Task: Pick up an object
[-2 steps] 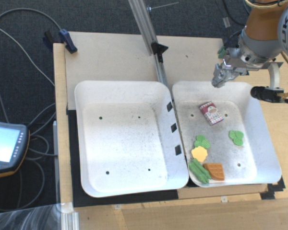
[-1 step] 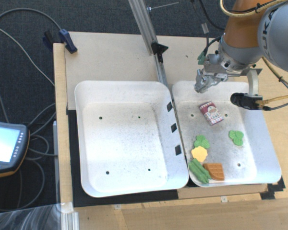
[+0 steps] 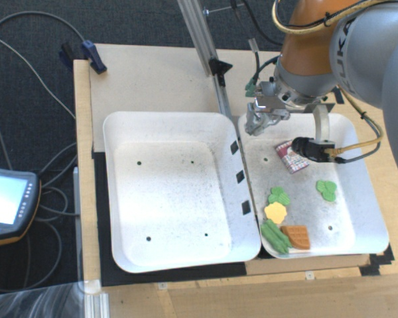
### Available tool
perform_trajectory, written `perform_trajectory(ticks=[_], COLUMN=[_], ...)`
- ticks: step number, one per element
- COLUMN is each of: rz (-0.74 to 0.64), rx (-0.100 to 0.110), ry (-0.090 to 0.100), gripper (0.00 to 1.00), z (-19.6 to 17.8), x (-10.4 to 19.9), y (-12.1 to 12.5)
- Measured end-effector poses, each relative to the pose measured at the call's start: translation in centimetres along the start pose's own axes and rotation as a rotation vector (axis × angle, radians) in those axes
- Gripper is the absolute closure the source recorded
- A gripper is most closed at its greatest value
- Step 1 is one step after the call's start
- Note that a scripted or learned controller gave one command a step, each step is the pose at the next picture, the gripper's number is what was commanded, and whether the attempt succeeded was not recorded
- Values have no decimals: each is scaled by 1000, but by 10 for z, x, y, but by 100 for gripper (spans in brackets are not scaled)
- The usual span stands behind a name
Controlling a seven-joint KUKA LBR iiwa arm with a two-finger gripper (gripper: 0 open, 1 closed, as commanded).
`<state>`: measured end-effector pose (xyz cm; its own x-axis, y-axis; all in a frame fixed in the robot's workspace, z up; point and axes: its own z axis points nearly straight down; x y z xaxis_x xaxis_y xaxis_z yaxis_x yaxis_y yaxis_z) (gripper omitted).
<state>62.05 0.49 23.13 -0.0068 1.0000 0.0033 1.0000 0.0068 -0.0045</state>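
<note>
The gripper (image 3: 255,126) hung at the right bin's (image 3: 358,240) eleven o'clock corner, jaw state untellable. It seemed mid-approach; next, it needed to travel toward five o'clock over the yellow piece (image 3: 275,212).

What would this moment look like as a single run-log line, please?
gripper: over right bin's upper left corner | held: nothing visible | toys: cluster at bin's front left | left bin

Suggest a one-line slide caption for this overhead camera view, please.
KUKA arm's gripper poised over the right bin, above scattered toy food and a small pink packet.
</note>
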Motion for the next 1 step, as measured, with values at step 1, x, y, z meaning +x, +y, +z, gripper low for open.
perform_trajectory(ticks=[1], rz=[0], rx=[-6], ry=[-1], gripper=[100], z=[-5], x=[49], y=[1])
